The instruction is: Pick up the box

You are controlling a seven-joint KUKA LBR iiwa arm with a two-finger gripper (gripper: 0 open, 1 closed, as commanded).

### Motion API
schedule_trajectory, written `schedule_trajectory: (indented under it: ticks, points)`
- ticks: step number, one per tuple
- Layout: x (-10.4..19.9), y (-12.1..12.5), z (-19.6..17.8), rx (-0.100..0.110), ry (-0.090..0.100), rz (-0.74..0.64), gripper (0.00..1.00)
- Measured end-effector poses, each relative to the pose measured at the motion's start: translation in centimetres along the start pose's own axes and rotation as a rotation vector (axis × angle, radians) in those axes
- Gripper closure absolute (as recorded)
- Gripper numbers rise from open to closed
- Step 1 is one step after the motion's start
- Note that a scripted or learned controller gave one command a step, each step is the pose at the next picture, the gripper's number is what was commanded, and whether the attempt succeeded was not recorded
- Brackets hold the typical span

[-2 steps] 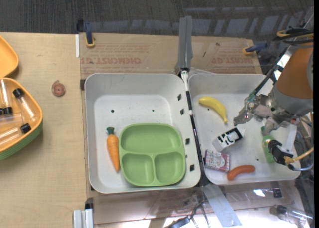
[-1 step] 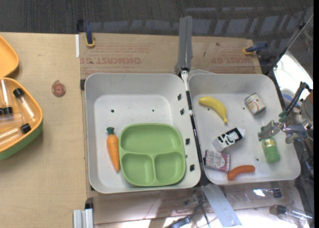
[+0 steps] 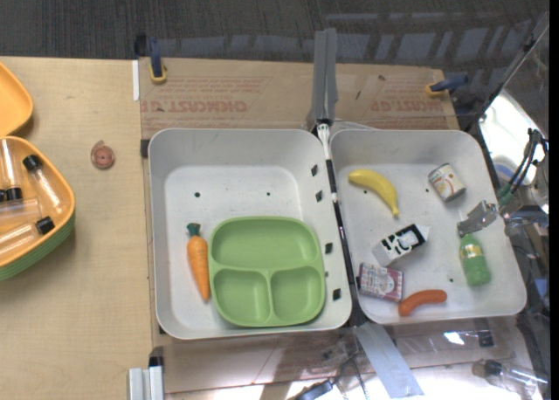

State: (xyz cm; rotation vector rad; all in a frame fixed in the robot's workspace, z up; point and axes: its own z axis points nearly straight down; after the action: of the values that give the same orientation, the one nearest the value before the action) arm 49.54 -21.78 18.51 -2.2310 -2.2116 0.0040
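A small black-and-white box (image 3: 400,244) lies tilted near the middle of the right bin (image 3: 502,302). Just in front of it, touching its near corner, a flat pink-and-white carton (image 3: 380,281) rests by the bin's front left corner. Nothing lies on top of either box.
The right bin also holds a banana (image 3: 376,188), a small can (image 3: 446,182), a green bottle (image 3: 474,264) with a grey clip (image 3: 478,216) above it, and a red sausage (image 3: 423,301). The left bin (image 3: 175,206) holds a green divided plate (image 3: 266,272) and a carrot (image 3: 198,260). Yellow trays (image 3: 31,206) sit far left.
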Motion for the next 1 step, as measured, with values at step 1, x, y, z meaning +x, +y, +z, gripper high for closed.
schedule_trajectory:
  ticks: [1]
  points:
    - [0.18, 1.65, 0.62, 0.001, 0.000, 0.226, 0.00]
